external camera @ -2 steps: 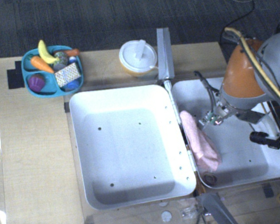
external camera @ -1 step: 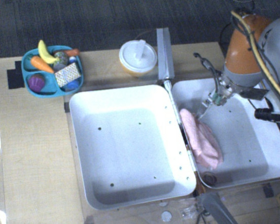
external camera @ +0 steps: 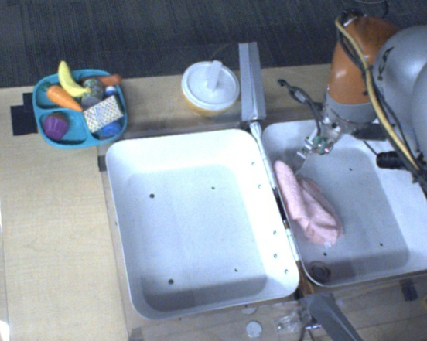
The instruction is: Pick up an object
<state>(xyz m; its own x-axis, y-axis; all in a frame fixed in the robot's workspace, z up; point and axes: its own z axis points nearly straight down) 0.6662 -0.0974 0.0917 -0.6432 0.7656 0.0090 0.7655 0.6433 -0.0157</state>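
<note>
A pink, soft, elongated object [external camera: 305,202] lies in the right bin [external camera: 396,251], against its left wall. My gripper [external camera: 315,144] hangs over the far part of that bin, up and to the right of the pink object's top end and apart from it. Nothing shows between the fingers. The grey arm with its orange band [external camera: 355,61] reaches in from the right.
The left bin [external camera: 197,222] sits beside the right one. Behind the bins stand a blue divided tray [external camera: 80,105] of toy food and a white lidded cup [external camera: 210,87]. A grey post [external camera: 249,83] rises between the bins at the back.
</note>
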